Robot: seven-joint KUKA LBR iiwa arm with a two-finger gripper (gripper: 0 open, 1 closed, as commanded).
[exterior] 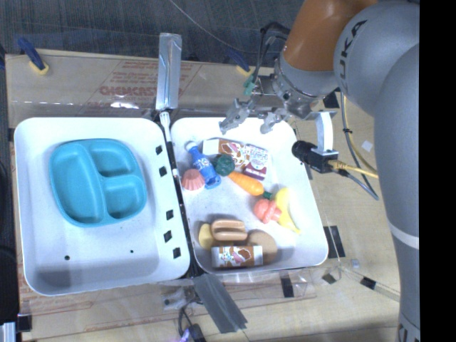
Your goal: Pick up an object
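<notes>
Orange carrot point(246, 184): smooth, tapered plastic, lying in right bin point(303, 212).
Gripper point(249, 122): metal fingers spread apart, holding nothing, above the bin's far edge.

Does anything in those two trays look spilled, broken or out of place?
Nothing stands out. The toy food lies jumbled in the right bin, none spilled over its rim. The blue tray sits flat in the left bin.
</notes>
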